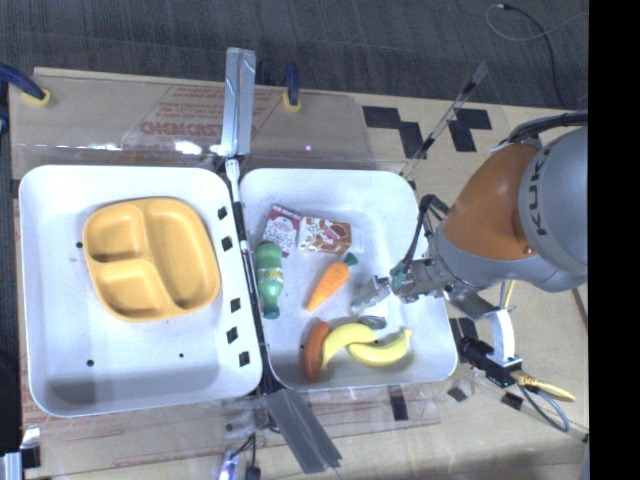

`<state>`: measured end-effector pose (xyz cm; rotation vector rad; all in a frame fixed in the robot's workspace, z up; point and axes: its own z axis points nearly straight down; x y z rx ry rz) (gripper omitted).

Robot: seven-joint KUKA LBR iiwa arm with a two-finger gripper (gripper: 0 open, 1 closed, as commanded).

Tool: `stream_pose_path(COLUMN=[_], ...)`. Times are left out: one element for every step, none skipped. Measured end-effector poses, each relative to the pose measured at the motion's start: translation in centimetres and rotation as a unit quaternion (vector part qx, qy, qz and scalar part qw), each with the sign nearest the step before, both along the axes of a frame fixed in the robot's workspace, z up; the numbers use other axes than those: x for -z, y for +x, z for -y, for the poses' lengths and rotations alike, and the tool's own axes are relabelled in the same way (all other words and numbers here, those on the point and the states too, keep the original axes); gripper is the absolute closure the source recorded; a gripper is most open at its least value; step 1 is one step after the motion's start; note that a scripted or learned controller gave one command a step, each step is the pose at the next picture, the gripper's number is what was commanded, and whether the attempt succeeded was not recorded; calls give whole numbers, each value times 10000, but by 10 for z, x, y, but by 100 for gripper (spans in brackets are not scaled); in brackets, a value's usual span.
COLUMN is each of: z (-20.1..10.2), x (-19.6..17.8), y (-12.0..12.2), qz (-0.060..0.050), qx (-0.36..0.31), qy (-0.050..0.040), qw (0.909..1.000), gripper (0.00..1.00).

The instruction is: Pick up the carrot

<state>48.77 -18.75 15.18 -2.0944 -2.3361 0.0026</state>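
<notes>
Carrot (327, 285) lay mid-bin in the right bin (400, 193), tilted, green top up toward the far right, tip pointing down-left. It was clear of its neighbours on most sides: green bottle (268, 279) just left, two snack packets (306, 232) above, banana (368, 344) and a reddish-brown item (315, 348) below.

My gripper (375, 293) sat just right of the carrot's top, low over the bin floor, arm reaching in across the right wall. Nothing was between my fingers. How wide they stood I could not tell; the metal parts blurred against the white.

I judged the approach from the right sensible: that flank was the open one. The banana close below looked the likeliest thing to get nudged.
</notes>
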Motion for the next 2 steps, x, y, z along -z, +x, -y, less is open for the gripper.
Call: stream_pose_path(z=[-81, -58], x=[-49, -105], y=[38, 105], qz=[18, 24], qx=[-588, -1108], qy=[-6, -10], qw=[9983, 9938], gripper=[0, 0])
